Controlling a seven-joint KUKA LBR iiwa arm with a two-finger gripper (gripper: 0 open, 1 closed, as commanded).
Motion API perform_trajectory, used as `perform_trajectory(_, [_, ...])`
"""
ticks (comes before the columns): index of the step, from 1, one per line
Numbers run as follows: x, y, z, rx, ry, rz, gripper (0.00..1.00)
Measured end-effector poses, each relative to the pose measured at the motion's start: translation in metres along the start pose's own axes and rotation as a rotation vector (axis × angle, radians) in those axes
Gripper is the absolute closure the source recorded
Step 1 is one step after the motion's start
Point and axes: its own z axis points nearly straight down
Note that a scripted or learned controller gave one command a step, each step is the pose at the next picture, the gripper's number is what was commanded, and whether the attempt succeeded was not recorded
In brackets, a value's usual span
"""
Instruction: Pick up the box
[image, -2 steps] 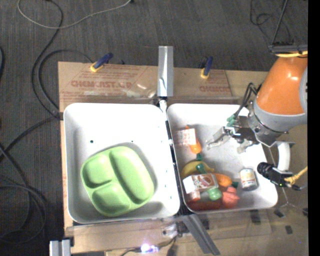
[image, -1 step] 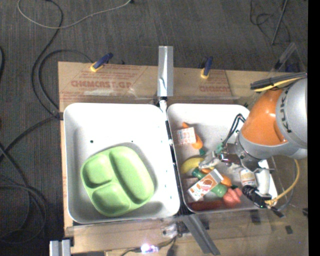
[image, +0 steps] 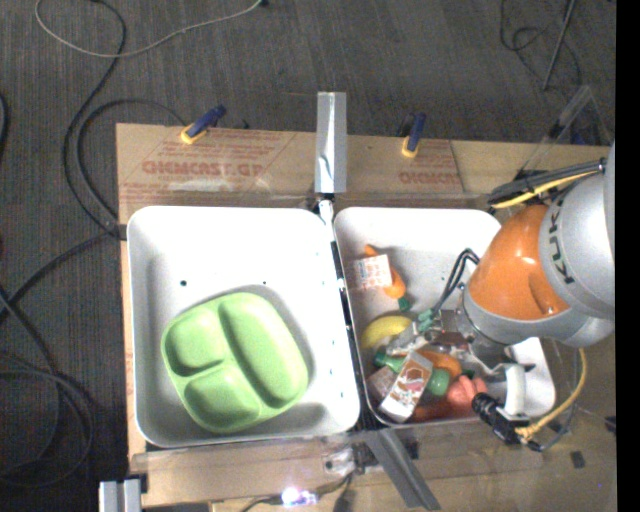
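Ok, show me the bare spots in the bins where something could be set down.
Left bin: bare floor along its far wall and left wall, around the green divided plate. Right bin: a bare strip by its far wall, right of the small box. Its near half is crowded with toy food under the arm.

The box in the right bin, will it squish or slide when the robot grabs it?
The box looks like thin printed card, so it may dent if squeezed hard. It seems small and probably light. It lies tilted on a heap of toy food, not flat on the bin, so it could slip or tip sideways when nudged.
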Motion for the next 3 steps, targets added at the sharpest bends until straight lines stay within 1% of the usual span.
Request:
perform_trajectory(1, [-0.015,-0.001,0.001,0.010,0.010,-0.206,0.00])
perform_trajectory(2, [-0.046,0.080,0.004,0.012,0.003,0.170,0.00])
perform_trajectory(3, [0.006,0.161,0.007,0.053,-0.013,0.333,0.00])
